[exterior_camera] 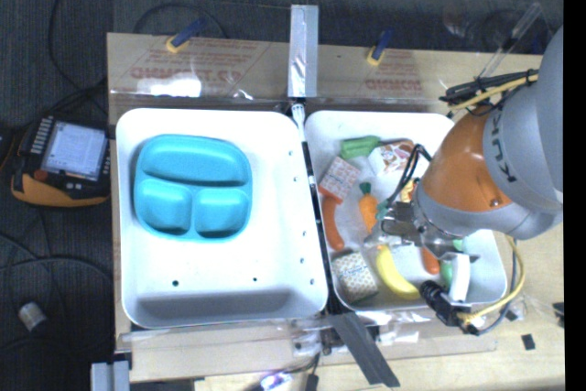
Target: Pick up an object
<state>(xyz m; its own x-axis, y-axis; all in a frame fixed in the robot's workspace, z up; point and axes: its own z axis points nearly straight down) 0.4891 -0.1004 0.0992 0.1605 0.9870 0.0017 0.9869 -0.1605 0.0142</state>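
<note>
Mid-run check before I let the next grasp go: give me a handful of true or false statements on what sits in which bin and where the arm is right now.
1. The blue divided tray lies in the left bin. True.
2. The banana lies in the left bin. False: it lies in the right bin, near its front edge.
3. The arm hangs over the right bin. True.
4. The blue divided tray has one single compartment. False: it has three, one long and two smaller.
5. A green item lies near the far edge of the right bin. True.
</note>
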